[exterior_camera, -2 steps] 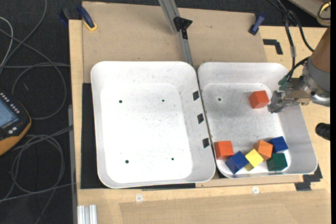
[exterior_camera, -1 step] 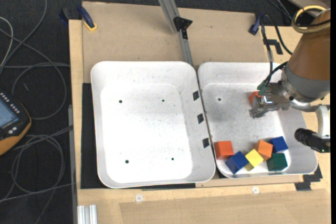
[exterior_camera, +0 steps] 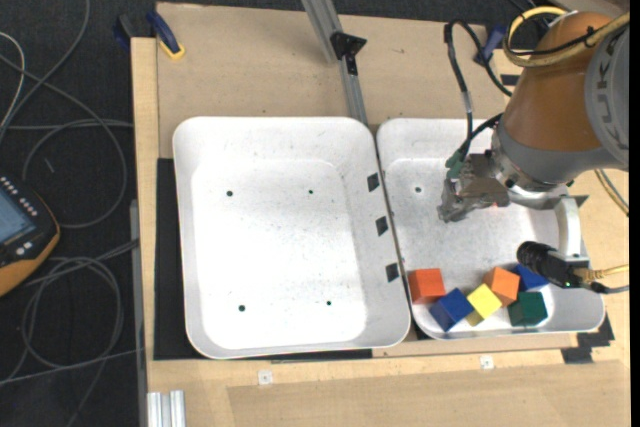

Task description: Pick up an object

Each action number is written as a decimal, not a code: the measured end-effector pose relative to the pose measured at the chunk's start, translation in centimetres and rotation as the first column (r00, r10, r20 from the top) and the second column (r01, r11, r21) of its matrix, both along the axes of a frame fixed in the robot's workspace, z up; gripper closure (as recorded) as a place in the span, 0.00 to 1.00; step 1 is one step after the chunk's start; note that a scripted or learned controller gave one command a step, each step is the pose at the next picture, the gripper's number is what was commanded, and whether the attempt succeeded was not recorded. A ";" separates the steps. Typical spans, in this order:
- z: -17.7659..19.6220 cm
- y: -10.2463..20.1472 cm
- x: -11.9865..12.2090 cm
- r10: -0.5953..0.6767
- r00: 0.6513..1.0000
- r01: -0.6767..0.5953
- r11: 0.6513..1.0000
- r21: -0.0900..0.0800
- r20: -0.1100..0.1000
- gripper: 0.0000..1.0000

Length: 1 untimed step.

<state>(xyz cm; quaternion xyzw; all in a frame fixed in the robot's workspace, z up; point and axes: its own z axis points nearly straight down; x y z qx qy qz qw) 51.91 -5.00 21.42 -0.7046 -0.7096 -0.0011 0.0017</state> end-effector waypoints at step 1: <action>-0.5 5.1 -0.6 0.000 1.000 0.000 1.000 0.000 -0.001 1.00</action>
